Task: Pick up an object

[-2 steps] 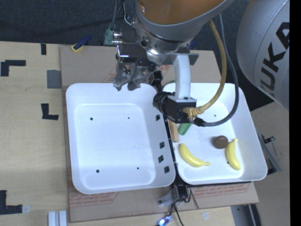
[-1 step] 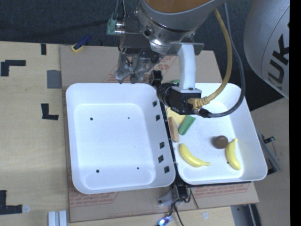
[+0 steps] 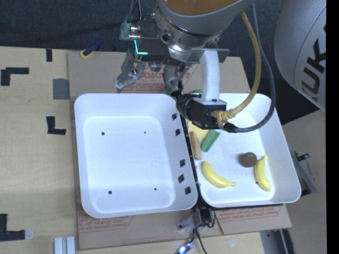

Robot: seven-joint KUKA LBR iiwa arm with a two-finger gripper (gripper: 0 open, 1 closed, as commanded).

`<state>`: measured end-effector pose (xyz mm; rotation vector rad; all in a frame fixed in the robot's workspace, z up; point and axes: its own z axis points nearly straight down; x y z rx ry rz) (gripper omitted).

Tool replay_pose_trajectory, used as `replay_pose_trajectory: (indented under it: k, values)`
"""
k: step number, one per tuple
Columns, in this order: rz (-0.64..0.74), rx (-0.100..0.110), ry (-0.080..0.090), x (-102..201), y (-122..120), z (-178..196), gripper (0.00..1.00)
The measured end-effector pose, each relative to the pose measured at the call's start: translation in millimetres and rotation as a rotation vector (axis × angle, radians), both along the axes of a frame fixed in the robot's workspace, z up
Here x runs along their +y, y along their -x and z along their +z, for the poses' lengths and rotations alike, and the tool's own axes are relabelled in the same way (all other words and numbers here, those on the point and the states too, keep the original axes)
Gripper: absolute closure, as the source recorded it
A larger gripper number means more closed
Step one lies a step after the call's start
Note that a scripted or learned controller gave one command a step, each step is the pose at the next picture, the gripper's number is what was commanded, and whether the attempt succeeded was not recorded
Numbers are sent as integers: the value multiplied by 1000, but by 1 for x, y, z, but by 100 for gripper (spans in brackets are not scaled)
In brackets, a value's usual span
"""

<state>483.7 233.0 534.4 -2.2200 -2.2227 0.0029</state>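
Where arm overhangs, green object (image 3: 210,139) half-hidden.

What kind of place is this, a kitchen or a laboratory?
Most likely a robotics lab bench, not a kitchen. A grey industrial arm reaches over two shallow white bins set on cardboard, and the right bin holds what look like toy foods: two bananas and a green piece.
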Motion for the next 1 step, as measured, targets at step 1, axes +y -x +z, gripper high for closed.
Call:
replay_pose_trajectory:
  k: [1]
  values:
    - [1, 0, 1, 0, 0, 10, 100]
